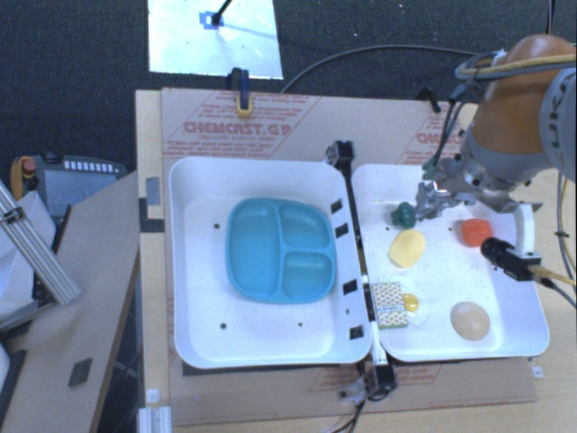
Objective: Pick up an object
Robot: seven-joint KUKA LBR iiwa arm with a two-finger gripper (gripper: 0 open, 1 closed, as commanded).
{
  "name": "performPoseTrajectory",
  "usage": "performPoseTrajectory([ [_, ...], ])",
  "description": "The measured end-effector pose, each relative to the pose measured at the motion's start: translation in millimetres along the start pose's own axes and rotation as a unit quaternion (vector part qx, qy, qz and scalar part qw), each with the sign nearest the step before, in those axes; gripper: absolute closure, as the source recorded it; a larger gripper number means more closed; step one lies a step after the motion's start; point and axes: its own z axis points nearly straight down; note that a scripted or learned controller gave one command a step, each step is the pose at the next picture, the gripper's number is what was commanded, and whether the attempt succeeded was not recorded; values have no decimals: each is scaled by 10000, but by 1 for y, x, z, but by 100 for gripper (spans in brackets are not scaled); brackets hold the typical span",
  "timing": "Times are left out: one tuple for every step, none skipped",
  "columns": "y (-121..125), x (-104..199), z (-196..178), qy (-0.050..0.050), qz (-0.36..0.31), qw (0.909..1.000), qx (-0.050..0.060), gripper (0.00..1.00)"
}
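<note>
My gripper hangs low over the back of the right bin, just right of a small dark green object. A pale yellow object lies below the green one. An orange-red object sits to the right of the gripper, partly behind the arm's parts. A beige egg-shaped object rests near the bin's front. A patterned packet and a small yellow ball lie at the bin's front left.
The left bin holds a blue divided plate. A black divider strip runs between the bins. A black cable and a white fitting hang off the arm over the right bin's right side.
</note>
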Motion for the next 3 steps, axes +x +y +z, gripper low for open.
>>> performPoseTrajectory([
  [-3, 48, 10, 1, -6, 10000, 1, 100],
  [-9, 101, -1, 6, -14, 10000, -5, 100],
  [-11, 152, 10, 1, -6, 10000, 7, 100],
])
